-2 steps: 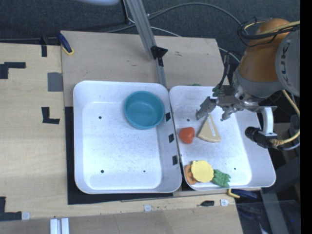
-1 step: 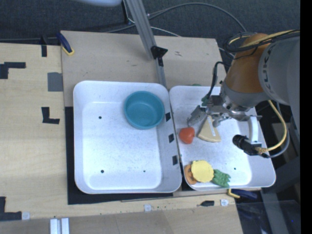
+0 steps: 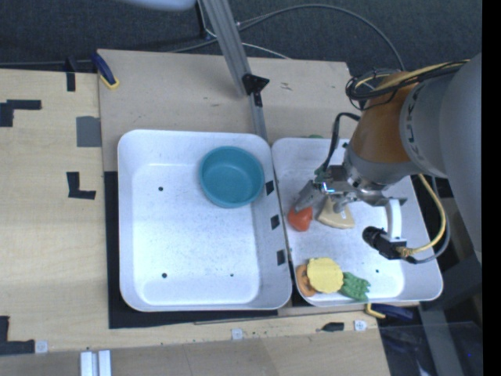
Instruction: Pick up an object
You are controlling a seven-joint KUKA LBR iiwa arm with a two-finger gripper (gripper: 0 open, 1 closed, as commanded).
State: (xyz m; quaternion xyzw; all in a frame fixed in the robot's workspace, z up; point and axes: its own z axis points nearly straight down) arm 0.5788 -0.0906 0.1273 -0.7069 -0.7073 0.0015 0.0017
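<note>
Now we see the gripper (image 3: 322,200) low in the right bin (image 3: 415,288), beside a red tomato-like object (image 3: 299,220) and a beige piece (image 3: 337,219); we cannot tell its state. A blue bowl (image 3: 231,176) sits in the left bin (image 3: 156,288).

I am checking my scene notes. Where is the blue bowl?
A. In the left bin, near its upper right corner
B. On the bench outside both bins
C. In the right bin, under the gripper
A: the blue bowl sits inside the left bin, near its upper right corner.

A blue bowl (image 3: 231,176) sits in the left bin (image 3: 149,233).
</note>
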